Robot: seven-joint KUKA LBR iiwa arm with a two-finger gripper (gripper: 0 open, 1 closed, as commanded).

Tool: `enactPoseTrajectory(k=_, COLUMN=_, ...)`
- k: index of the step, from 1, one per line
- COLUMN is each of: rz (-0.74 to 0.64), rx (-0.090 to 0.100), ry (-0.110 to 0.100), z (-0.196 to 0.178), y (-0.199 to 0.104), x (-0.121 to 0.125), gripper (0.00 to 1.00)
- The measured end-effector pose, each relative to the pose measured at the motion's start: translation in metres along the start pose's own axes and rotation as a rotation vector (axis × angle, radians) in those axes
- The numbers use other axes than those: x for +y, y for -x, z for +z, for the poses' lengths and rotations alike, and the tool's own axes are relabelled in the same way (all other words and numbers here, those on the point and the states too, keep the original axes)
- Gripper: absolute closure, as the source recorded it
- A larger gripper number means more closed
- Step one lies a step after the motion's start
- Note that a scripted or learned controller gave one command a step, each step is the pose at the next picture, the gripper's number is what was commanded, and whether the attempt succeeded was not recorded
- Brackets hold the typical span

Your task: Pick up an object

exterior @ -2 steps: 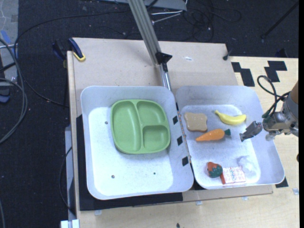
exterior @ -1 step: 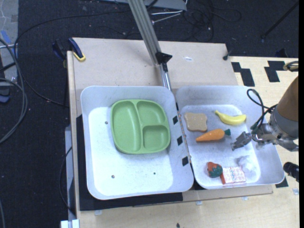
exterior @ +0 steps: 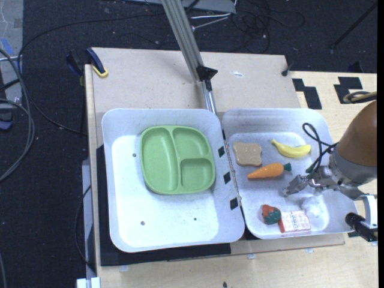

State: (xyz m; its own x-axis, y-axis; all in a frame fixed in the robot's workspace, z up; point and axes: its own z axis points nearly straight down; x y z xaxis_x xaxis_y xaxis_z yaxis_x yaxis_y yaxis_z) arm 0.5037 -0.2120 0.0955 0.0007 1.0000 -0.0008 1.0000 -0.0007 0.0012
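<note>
Two white bins side by side: left bin (exterior: 120,221) bearing a green divided plate (exterior: 177,159); right bin (exterior: 264,120) holding toast (exterior: 247,154), banana (exterior: 291,149), carrot (exterior: 266,171), small red carton (exterior: 294,221) and red-green toy (exterior: 270,214). Gripper (exterior: 294,188) low inside right bin, just right of carrot, nothing between fingers; spread or clenched, cannot tell.

No text can be read. The small red and white carton (exterior: 294,221) in the right bin (exterior: 240,120) carries some print, but it is too small and blurred to make out.
</note>
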Motion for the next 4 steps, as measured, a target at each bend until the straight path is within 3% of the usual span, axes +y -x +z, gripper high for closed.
enactPoseTrajectory(k=1, rz=0.001, rx=-0.001, ry=0.001, z=-0.010, y=0.000, x=0.000, gripper=1.00)
enactPoseTrajectory(k=4, rz=-0.004, rx=-0.002, ry=0.004, z=-0.149, y=-0.002, x=-0.004, gripper=1.00)
